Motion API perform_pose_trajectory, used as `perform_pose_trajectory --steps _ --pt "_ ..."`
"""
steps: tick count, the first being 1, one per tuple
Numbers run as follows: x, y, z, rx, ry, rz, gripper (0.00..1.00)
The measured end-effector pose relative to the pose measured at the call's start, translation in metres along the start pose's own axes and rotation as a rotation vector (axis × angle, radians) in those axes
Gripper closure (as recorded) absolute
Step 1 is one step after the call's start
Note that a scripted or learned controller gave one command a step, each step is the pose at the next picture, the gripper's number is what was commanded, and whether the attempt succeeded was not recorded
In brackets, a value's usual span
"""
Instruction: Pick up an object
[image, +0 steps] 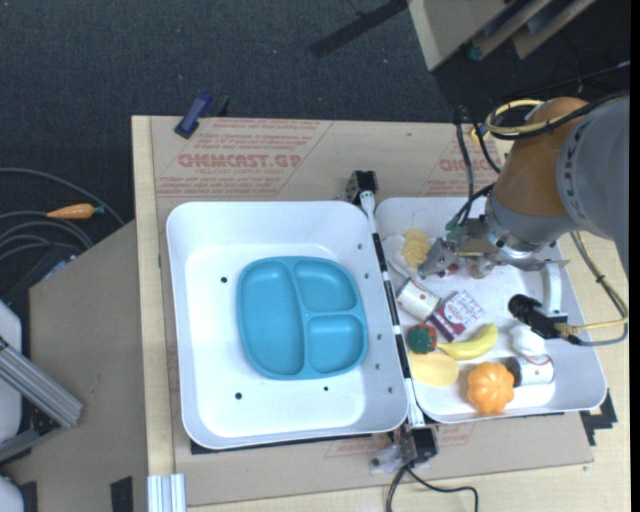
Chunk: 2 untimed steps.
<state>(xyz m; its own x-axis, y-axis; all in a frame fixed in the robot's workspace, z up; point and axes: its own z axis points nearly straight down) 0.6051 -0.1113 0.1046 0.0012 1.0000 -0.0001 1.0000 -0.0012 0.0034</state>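
Cardboard bench (300, 150), blue tray (300, 316), tool (447, 256)

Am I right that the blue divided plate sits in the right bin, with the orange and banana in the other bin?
Not quite. The camera view shows the blue divided plate in the left bin, not the right one. The orange and banana do lie in the other bin, the right bin, where the arm reaches in.
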Motion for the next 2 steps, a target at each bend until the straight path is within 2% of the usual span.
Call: perform_pose_trajectory --steps 1,2 --pt "0.004 0.040 0.015 -0.005 -0.003 -0.001 0.00" --pt "0.004 0.042 0.003 -0.011 -0.005 -0.002 1.00"
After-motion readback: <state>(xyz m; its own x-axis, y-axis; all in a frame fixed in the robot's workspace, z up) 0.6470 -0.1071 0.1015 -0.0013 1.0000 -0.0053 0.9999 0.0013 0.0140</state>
